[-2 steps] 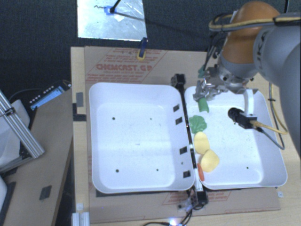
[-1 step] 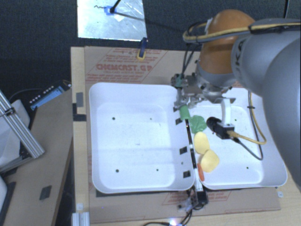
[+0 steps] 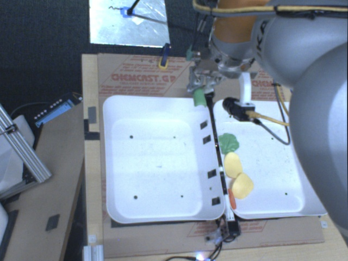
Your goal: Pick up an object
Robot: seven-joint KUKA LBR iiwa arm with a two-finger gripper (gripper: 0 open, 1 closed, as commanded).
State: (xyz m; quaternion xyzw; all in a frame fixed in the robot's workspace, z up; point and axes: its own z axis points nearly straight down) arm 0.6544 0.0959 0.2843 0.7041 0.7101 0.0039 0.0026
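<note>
Left bin (image 3: 122, 162): shallow white moulded plastic tray with rounded corners, smooth and faintly speckled, a few small dark dots on its floor.
Divider (image 3: 213, 145): the two bins' rims meet here, lined with small dark clips.
Claw (image 3: 200, 93): hangs over the top end of the divider with a small green piece (image 3: 199, 98) at its tip; whether that piece is gripped, I cannot tell.
Right bin (image 3: 272, 173): matching white tray.
Objects: a crinkled green leaf-shaped toy (image 3: 228, 143), two smooth pale-yellow rounded pieces (image 3: 232, 165) (image 3: 242, 186) and a small orange-red piece (image 3: 232, 199) lie in a line just beside the divider.
Progress: judged unfinished; a secure lift is not shown, and these pieces rest in the bin.
</note>
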